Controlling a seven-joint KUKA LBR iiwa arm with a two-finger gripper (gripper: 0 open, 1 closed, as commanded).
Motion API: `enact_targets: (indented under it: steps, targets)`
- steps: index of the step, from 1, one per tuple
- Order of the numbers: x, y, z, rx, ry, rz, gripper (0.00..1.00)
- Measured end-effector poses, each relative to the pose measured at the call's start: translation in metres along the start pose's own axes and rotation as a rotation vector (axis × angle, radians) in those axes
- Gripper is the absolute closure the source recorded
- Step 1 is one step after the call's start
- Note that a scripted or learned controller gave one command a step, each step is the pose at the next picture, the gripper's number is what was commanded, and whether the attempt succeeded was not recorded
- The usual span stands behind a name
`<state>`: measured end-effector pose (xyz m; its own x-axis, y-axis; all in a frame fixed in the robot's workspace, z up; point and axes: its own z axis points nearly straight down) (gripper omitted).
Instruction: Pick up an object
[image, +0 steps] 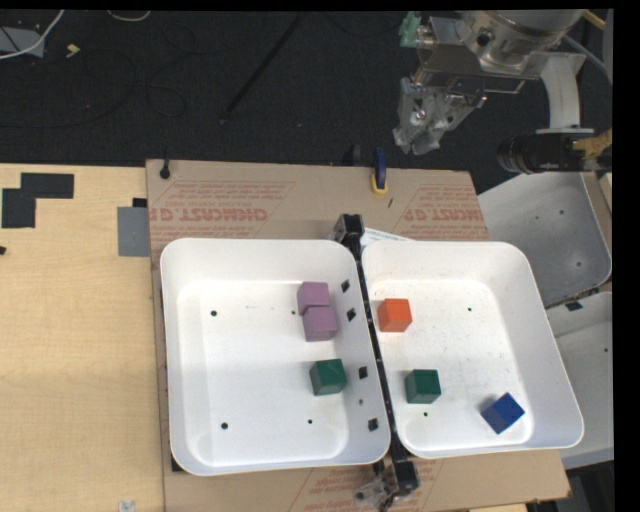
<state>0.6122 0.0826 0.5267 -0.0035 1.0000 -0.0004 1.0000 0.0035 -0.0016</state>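
Note:
My gripper (424, 135) hangs high above the bench, behind the far edge of the right bin (535, 290), open with nothing between its fingers. In the left bin (185, 300) two purple blocks (317, 309) touch each other near the divider, and a green block (327, 377) lies below them. The right bin holds an orange block (395, 314) at its left side, a second green block (422, 385) lower down, and a blue block (502, 412) near its front right corner.
Both bins rest on a cardboard sheet (250, 205) on the wooden bench. A black clip strip (365, 340) runs between the bins. A small blue and yellow clamp (379, 172) stands at the cardboard's far edge. A grey metal plate (560, 220) lies to the right.

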Motion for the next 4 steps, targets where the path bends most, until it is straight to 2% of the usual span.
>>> enact_targets:
  steps: [1,4]
  targets:
    - [-0.007,-0.021,-0.011,0.003,0.000,0.000,1.00]
    - [-0.040,-0.079,-0.011,0.004,0.000,0.004,1.00]
